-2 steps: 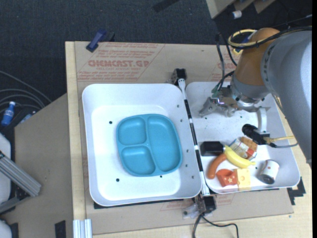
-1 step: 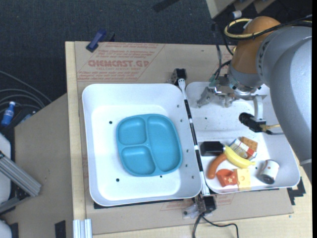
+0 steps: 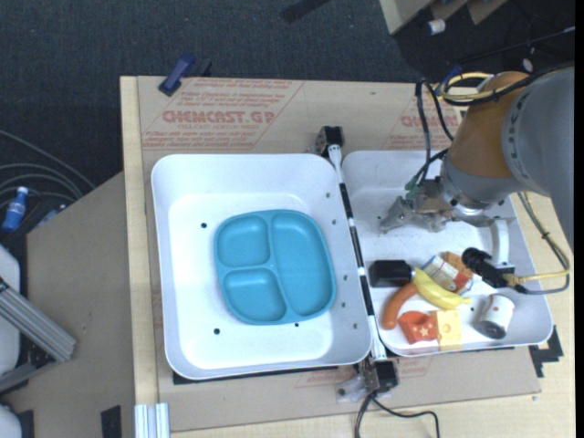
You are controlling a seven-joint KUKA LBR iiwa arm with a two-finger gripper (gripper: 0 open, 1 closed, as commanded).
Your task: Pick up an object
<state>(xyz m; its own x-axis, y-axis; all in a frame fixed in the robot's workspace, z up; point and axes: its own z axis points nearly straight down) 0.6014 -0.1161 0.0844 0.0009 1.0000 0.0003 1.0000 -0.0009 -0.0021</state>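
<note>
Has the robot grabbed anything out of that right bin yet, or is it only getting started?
Nothing looks picked up yet. The gripper hangs over bare floor in the upper part of the right bin. The banana, black block and red toy lie heaped toward the bin's near end. The whole pick remains to be done.

Wooden bench [image 3: 237,108] (printed lettering), two white bins [image 3: 173,245] side by side

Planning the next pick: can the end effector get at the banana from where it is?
Probably yes. The banana lies on top of the pile in the right bin, uncovered, and the end effector sits just above it.
</note>
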